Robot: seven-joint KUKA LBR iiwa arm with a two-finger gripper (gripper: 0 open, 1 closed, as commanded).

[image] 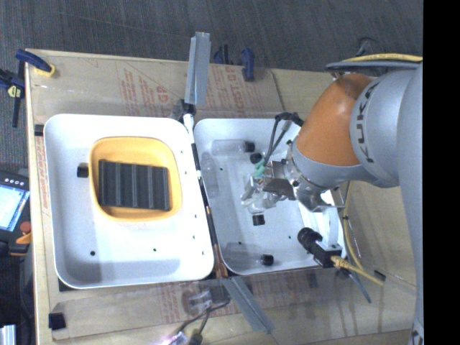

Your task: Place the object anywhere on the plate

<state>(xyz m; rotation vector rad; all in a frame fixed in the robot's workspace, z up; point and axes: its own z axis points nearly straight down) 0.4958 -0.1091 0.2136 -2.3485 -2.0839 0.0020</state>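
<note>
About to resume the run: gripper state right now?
Gripper: cannot be told; it is low in the right bin, away from the plate.

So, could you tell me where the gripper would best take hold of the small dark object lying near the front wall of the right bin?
Probably across its short sides, coming straight down from above. The small dark object lies low on the right bin floor close to the front wall, so a sideways approach looks blocked. Its exact shape is too small to tell.
</note>
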